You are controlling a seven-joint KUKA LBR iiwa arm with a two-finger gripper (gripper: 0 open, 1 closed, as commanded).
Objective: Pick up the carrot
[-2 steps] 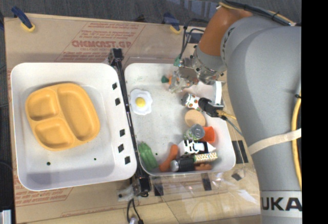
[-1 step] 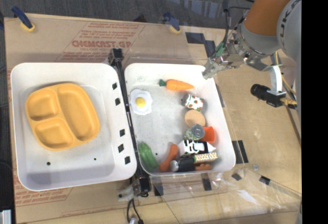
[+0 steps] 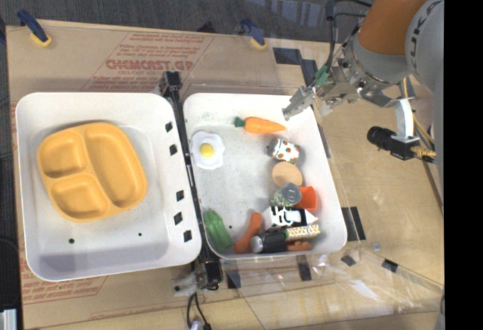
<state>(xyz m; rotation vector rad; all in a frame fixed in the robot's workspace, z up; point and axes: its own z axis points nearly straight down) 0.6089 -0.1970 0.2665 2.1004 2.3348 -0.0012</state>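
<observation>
1. Carrot [image 3: 259,124] lay at the far end of the right bin [image 3: 321,141], near its back wall.
2. Gripper [image 3: 296,108] hovered just right of carrot, w/ nothing between fingers; spread couldn't be told.
3. Fried egg toy [image 3: 207,149] sat left of carrot.

I'm looking at a robotics lab. Cardboard sheets [image 3: 151,57] are clamped [image 3: 34,28] to the tabletop [image 3: 377,185]. Two white bins [image 3: 98,260] hold toy food.
</observation>
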